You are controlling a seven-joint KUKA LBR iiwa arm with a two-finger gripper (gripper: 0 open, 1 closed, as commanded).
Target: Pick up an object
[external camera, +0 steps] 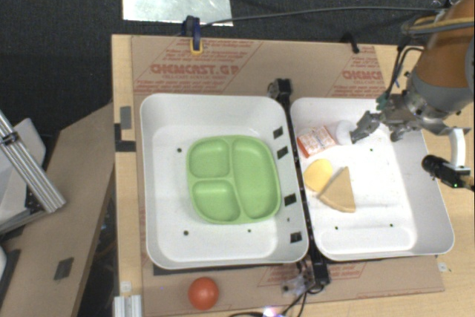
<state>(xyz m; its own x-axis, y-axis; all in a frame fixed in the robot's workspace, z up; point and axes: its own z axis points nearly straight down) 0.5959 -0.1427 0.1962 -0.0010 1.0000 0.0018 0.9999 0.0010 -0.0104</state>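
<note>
Currently we log the gripper (369, 126) hovering over the right bin (423, 234), close beside the small red-and-white packet (317, 139) and touching nothing; we judge this a lining-up pose for a pick. We see 3 candidate objects clustered against that bin's left wall: the packet, a yellow round piece (318, 174) just below it, and a tan wedge (340, 191) touching the round piece. Left of the right bin, the other bin (159, 159) holds a green divided tray (233, 178), an orange ball (202, 292) lies on the bench, and the wall may crowd any approach.
</note>
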